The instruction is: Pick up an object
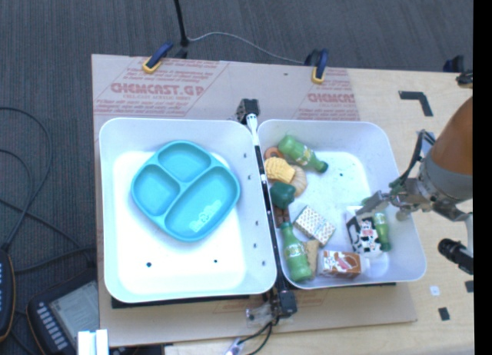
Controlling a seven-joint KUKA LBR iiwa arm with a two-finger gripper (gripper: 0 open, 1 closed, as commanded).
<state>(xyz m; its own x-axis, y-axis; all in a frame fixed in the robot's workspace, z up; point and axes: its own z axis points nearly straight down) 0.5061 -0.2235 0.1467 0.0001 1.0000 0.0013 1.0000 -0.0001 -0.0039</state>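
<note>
The right bin (pixel 384 146) holds several toy groceries. A green bottle (pixel 301 154) lies at the back, with a yellow corn cob (pixel 278 169) and a dark green piece (pixel 282 194) beside the left wall. A checkered box (pixel 315 225), a second green bottle (pixel 295 250) and a red-brown carton (pixel 340 263) lie toward the front. My gripper (pixel 370 215) reaches in low over the bin's right side. It is right above a cow-patterned carton (pixel 367 239) and a small green bottle (pixel 382 232). The view does not show whether it holds either one.
The left bin (pixel 123 269) bears a blue divided plate (pixel 184 190). Two clamps (pixel 157 57) (pixel 318 64) pin the cardboard at the back. The divider wall (pixel 261 207) runs between the bins. Bare white floor lies in the right bin's back right area.
</note>
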